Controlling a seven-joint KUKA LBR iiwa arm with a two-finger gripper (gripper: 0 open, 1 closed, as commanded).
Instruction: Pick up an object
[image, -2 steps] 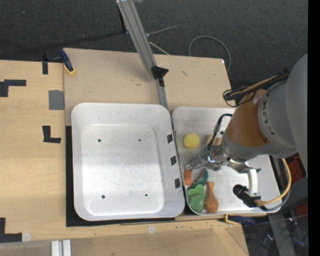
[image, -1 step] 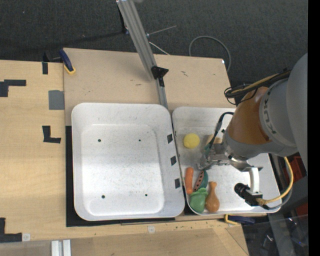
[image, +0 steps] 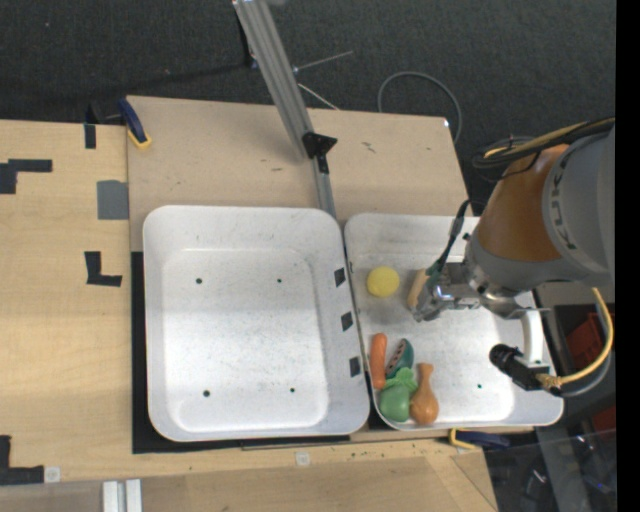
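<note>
Tool (image: 424, 300), its grip state hidden at this angle, hangs in the right bin (image: 500, 395) just beside the yellow ball (image: 382, 282), likely light, smooth, best pinched across its middle.

We could not tell whether the gripper (image: 424, 297) stood open or closed — its tips were too small and dim against the right bin (image: 400, 232); the arm (image: 545, 215) ran off the right edge and hid that bin's far side; the small dark-and-teal item (image: 399, 354) beside the carrot (image: 378, 358) was too blurred to name — the green object (image: 396, 400) partly covered it.
</note>
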